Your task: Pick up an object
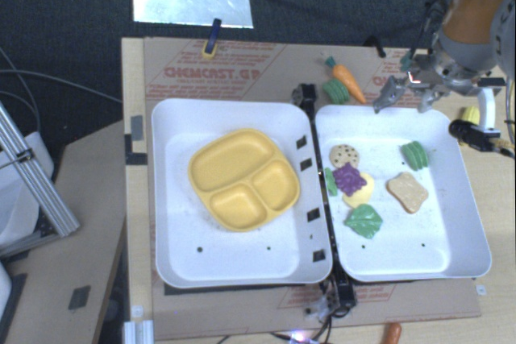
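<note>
My claw (407,95) hangs open and empty over the right white bin's (459,246) far edge; I should descend squarely onto the green ridged plastic leaf (415,155).

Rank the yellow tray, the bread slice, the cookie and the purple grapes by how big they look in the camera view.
1. Yellow tray, by far the largest.
2. Bread slice.
3. Purple grapes and cookie look too alike to rank; the grapes may be slightly bigger.
</note>
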`<act>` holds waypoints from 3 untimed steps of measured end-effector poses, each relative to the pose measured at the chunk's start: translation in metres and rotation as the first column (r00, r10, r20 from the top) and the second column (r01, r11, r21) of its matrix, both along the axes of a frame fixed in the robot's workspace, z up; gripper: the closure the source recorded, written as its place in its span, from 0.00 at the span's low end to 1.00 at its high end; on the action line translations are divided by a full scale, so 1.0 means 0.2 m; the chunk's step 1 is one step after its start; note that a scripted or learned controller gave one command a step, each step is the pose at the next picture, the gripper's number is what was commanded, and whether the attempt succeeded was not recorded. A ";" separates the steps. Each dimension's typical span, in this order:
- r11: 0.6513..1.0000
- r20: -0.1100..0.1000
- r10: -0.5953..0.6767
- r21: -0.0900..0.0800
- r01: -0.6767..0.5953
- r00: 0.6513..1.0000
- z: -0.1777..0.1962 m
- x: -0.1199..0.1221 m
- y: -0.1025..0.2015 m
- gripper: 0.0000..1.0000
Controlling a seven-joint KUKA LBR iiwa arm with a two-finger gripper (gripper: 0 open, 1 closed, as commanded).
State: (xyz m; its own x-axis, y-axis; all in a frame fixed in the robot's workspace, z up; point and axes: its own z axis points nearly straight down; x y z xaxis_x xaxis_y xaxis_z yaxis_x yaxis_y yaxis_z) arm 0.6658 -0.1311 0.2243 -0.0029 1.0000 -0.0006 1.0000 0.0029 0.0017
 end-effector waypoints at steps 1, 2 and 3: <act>1.000 -0.006 -0.004 0.000 0.004 1.000 -0.36 -0.07 -0.16 0.00; 1.000 -0.009 -0.007 0.001 0.007 1.000 -0.72 -0.37 -0.36 0.00; 1.000 0.004 -0.001 -0.001 0.001 1.000 -0.64 -0.34 -0.34 1.00</act>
